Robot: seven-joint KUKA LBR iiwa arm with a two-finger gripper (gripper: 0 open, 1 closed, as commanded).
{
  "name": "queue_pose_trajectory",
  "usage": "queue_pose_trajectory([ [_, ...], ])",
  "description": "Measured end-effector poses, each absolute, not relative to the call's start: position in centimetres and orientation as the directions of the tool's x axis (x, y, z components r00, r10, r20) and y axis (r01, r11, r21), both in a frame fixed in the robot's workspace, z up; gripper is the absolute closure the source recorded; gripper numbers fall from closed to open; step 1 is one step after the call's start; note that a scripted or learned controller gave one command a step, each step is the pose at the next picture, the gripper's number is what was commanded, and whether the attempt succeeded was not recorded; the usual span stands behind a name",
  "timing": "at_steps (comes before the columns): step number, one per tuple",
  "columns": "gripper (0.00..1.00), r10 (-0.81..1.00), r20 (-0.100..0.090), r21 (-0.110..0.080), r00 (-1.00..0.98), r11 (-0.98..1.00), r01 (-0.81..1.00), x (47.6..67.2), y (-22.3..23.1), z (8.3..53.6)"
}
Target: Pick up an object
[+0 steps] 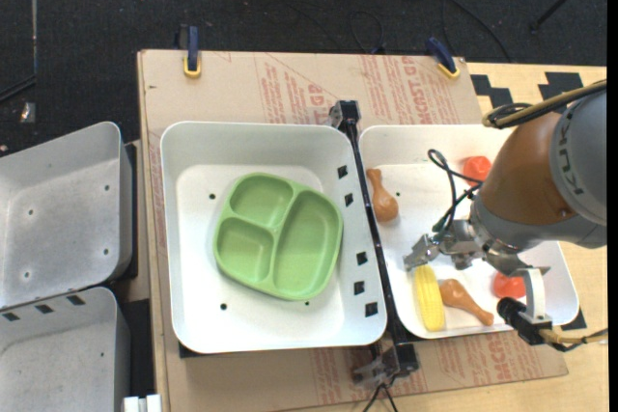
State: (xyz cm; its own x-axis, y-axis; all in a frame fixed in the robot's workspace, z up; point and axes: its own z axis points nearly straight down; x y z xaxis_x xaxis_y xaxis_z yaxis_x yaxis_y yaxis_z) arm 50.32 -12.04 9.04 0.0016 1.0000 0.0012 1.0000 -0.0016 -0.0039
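Observation:
My gripper (pixel 442 250) hangs low over the middle of the right bin (pixel 406 146), under the grey and orange wrist. Just below it lie a yellow corn cob (pixel 428 297) and a brown drumstick-shaped piece (pixel 466 301), side by side near the bin's front. A second brown drumstick (pixel 382 198) rests at the bin's left side, up and left of the gripper. An orange-red piece (pixel 473 167) sits at the back, partly hidden by the arm. Another red piece (pixel 509 285) shows at the right, beside the wrist.
The left bin (pixel 183 236) holds a green divided plate (pixel 279 234). A black divider (pixel 365 207) runs between the two bins. Cables trail from the wrist over the right bin. Grey trays (pixel 58 207) lie off the bench to the left.

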Motion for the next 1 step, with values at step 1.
queue_pose_trajectory([
  [1,1.00,1.000,0.001,-0.002,0.003,-0.003,1.000,50.38,-12.04,10.17],
])
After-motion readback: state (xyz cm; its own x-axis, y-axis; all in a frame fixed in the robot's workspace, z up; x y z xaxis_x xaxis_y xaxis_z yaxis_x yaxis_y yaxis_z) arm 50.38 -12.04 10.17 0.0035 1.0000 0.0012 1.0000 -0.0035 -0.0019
